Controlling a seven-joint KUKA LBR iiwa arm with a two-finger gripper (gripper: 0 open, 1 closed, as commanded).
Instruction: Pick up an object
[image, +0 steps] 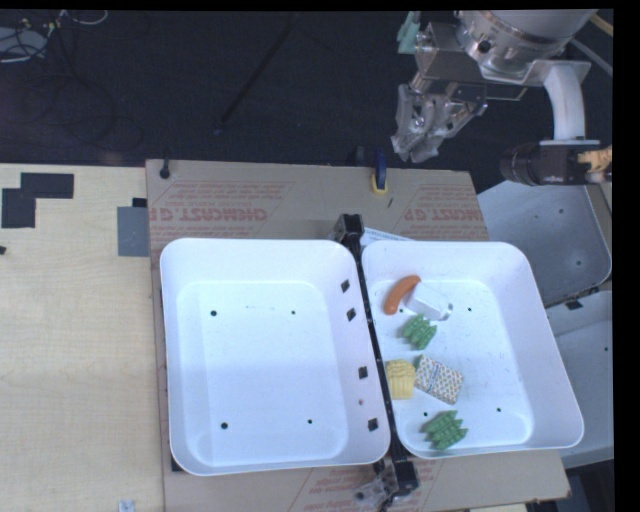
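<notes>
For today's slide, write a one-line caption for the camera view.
Gripper raised beyond the right bin, which holds an orange sausage, two green pieces, a yellow piece and a patterned block.

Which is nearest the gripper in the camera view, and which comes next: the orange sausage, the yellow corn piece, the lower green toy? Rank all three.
Measured from the gripper:
1. Orange sausage, at the right bin's upper left.
2. Yellow corn piece, by the divider, mid-bin.
3. Lower green toy, near the bin's front edge.

Bright, even overhead light, white bins (260, 262) near glare, background dark, mildly soft.
</notes>
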